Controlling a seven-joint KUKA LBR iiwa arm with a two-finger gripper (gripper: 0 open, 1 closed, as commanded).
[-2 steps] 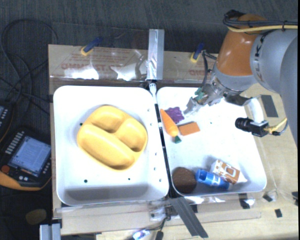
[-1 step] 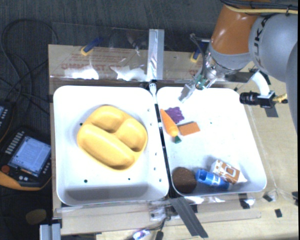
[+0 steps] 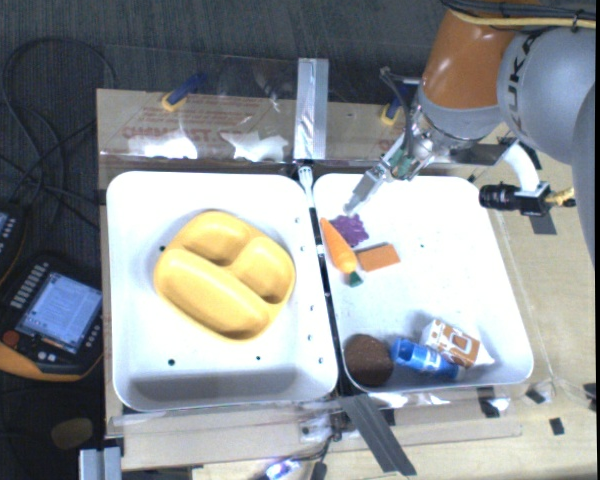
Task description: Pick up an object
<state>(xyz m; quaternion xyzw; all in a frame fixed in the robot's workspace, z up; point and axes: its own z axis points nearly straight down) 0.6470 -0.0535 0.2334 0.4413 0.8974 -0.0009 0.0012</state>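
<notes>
Two white bins sit side by side on the bench. The left bin point(image 3: 140, 368) has one big yellow thing point(image 3: 223, 273) in it, shaped like a soft, lumpy bun. It fills the middle of that bin.

The right bin point(image 3: 480, 268) has more things. A carrot point(image 3: 338, 246) lies by the left wall, at the far end. A purple thing point(image 3: 353, 229) is just beside it, and an orange block point(image 3: 379, 258) lies just to the right. At the near end sit a brown ball point(image 3: 368, 359), a blue bottle point(image 3: 422, 357) and a small orange and white box point(image 3: 452, 342), close together.

The gripper point(image 3: 353, 204) reaches down from the far right. Its tip is just above the purple thing, at that thing's far edge. I cannot tell if it touches the purple thing, or if it is open or closed.
</notes>
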